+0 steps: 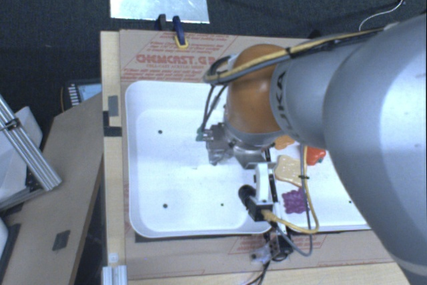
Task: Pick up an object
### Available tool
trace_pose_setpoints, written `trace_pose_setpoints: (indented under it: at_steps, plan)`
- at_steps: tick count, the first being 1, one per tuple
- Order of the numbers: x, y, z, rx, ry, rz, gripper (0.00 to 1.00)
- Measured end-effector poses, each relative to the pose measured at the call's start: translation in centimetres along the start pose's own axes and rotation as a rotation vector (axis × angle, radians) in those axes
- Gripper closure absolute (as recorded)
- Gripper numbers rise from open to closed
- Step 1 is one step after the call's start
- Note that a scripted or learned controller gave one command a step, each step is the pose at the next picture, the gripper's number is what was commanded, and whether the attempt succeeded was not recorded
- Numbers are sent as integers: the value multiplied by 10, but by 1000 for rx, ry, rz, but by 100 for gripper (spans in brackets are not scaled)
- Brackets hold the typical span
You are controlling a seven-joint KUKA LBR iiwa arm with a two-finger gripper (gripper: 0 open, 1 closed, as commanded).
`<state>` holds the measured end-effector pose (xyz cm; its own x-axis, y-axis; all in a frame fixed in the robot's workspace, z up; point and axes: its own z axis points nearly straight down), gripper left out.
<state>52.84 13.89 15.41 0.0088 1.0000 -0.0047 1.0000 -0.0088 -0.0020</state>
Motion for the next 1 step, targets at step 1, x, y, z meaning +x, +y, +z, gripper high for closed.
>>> trace_pose_setpoints:
  at_steps: [1]
  plan:
    - [-1,71,-117,-21,7,-11,100]
